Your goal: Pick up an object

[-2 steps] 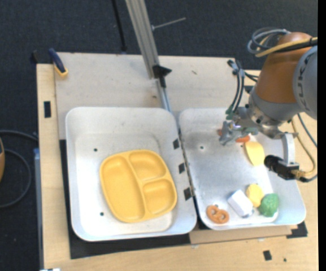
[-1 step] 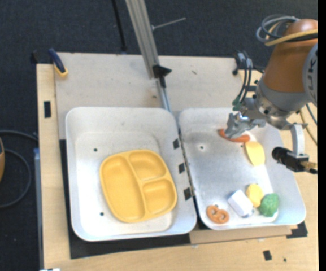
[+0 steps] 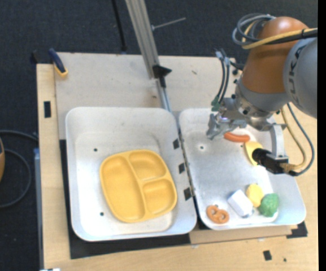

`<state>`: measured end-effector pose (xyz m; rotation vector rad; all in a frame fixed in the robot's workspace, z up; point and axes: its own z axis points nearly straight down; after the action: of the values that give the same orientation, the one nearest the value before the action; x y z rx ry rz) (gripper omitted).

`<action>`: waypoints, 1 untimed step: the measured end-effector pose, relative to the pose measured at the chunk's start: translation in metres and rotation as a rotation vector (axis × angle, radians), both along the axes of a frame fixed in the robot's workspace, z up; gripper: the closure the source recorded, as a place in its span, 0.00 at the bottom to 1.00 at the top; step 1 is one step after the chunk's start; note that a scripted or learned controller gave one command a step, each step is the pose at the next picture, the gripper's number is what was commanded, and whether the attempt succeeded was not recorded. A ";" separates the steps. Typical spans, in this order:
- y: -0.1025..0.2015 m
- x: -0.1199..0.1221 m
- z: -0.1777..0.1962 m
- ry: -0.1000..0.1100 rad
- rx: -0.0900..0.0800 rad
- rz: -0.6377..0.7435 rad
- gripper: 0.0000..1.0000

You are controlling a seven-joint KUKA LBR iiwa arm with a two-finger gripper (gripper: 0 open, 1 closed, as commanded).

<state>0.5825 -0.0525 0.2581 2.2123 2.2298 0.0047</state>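
My gripper [image 3: 217, 126] hangs over the back part of the right bin [image 3: 219, 168], under the orange band of the arm. A small orange-red carrot-like piece [image 3: 237, 136] lies just to its right, close beside it. A yellow banana-shaped piece [image 3: 253, 152] sits a little further right, against a black part of the arm. At the bin's front lie a brown pretzel [image 3: 217, 213], a white block [image 3: 240, 203], a yellow lemon [image 3: 255, 193] and a green broccoli [image 3: 269, 205].
The left bin [image 3: 83, 151] holds a yellow divided plate [image 3: 138, 184]. A slanted metal rail [image 3: 147, 44] rises behind the bins. Cables loop around the arm at the right. A yellow-tipped tool [image 3: 57, 62] lies at the bench's back left corner.
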 end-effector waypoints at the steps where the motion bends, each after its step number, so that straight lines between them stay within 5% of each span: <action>1: 0.047 -0.007 0.004 0.002 0.000 -0.001 1.00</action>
<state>0.5758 -0.0059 0.2625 2.2141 2.2296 0.0024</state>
